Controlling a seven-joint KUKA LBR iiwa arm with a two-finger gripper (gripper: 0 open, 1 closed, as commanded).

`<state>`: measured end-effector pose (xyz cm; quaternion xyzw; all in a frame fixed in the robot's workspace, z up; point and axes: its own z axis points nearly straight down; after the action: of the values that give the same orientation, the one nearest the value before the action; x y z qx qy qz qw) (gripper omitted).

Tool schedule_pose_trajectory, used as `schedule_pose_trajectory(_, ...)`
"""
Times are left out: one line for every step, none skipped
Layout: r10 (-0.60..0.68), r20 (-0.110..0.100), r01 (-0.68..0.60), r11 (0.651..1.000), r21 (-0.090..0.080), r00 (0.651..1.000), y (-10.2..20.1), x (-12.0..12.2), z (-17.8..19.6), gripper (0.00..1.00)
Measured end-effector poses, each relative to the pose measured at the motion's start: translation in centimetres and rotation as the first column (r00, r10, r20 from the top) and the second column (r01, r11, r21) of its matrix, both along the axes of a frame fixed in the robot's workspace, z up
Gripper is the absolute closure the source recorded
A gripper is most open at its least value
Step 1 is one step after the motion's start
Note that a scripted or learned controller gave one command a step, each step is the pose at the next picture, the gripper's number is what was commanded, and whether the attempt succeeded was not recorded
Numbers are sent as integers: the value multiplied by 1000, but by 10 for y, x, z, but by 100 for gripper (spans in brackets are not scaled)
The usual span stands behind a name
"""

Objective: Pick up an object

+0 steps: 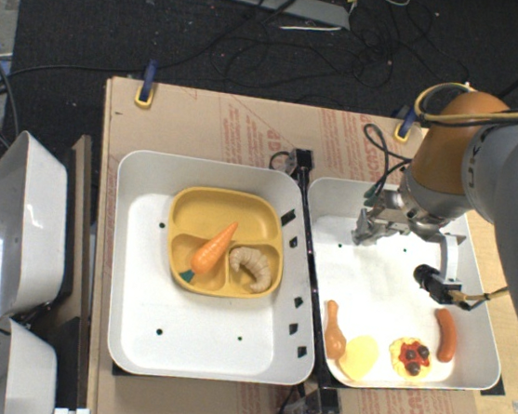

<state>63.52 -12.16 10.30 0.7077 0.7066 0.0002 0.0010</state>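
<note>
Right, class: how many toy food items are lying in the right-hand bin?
4, all along its near edge: a chicken drumstick at the left, a yellow round piece touching it, a small tart with berries, and a sausage at the right. The arm might hide more.

The arm (503,161) is cut off by the right edge; its wrist hides the gripper (374,227) fingers.
</note>
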Motion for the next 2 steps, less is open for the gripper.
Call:
schedule_pose_trajectory(-1, 3, 1, 1000, 0, 1000, 0, -2, 43, 100)
schedule_pose_trajectory(3, 5, -3, 1000, -1, 1000, -7, 5, 104, 100)
